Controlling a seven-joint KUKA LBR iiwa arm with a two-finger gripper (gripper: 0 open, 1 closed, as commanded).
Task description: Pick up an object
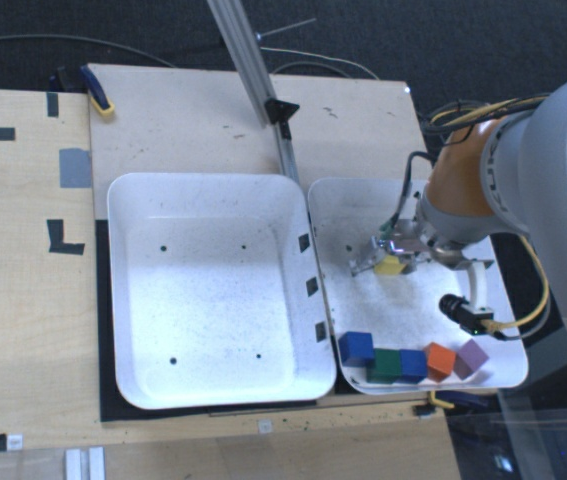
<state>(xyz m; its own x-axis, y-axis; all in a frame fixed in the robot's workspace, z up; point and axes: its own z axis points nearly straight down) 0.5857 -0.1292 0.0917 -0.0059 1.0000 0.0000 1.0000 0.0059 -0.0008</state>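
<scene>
Nearest, along the front wall of the right bin (511, 373): a row of loose blocks, namely blue block (356, 346), green block (387, 365), a second blue one touching it, orange block (441, 360), purple block (472, 356). None of these in play right now.

Further in, over the middle of that bin: gripper (390, 261), reaching in from the right on the grey arm (523, 178) with its orange band. Appears clenched on a yellow block (392, 266), which sits right at the tips, seemingly pinched between them. Cannot tell whether lifted off the bin floor or resting on it; no clear gap or shadow to judge by.

So, by the look of it: approach done, grasp probably made. Left to do: raise the yellow block clear of the bin and prove the hold.

Beside, to the left: left bin (123, 268). Farther back: slanted metal pole (248, 48) ending at the bins' far rims, and a blue-and-yellow tool (98, 90) on the far bench corner.
</scene>
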